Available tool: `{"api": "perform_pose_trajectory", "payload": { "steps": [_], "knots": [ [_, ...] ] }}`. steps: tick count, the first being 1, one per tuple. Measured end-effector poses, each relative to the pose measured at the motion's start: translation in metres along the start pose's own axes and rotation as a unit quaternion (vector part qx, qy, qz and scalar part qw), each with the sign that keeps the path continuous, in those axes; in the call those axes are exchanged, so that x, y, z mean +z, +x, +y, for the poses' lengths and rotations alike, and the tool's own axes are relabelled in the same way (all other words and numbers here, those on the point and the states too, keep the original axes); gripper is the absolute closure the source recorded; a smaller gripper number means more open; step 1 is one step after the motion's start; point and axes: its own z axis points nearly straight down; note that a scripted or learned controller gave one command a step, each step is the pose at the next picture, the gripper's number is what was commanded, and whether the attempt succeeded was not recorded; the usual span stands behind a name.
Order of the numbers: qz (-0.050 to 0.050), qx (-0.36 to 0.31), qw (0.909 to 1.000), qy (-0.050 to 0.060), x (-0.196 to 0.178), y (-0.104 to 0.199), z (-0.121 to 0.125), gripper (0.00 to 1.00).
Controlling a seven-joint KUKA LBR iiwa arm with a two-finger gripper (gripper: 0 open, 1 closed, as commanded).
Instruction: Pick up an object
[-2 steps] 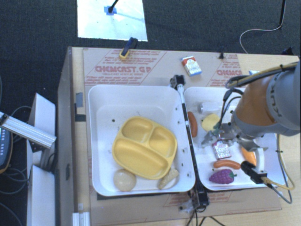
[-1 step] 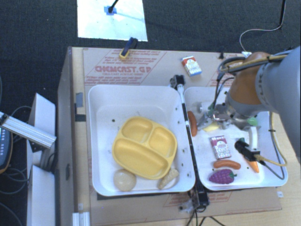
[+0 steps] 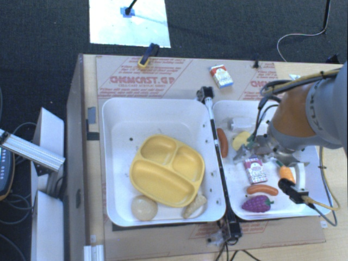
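My gripper (image 3: 243,153) is low in the right bin (image 3: 304,208), near its left side. It hangs just below a yellow lemon-like piece (image 3: 240,140) and just above-left of a small red and white carton (image 3: 255,171). A red sausage (image 3: 222,142) lies along the bin's left wall. An orange carrot piece (image 3: 286,174), a second sausage (image 3: 262,190) and a purple grape bunch (image 3: 256,203) lie toward the front. Nothing visibly sits in the gripper.
The left bin (image 3: 125,118) holds a yellow divided tray (image 3: 167,170) and two pale food pieces (image 3: 144,207) at its front. A red and white box (image 3: 221,76) and a blue and yellow tool (image 3: 147,56) lie on the board behind the bins.
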Motion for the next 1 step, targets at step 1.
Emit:
{"api": "perform_pose_trajectory", "payload": {
  "steps": [1],
  "knots": [
    [0.0,-0.001,1.0,-0.001,-0.0106,0.0001,0.0008,1.0]
  ]
}}
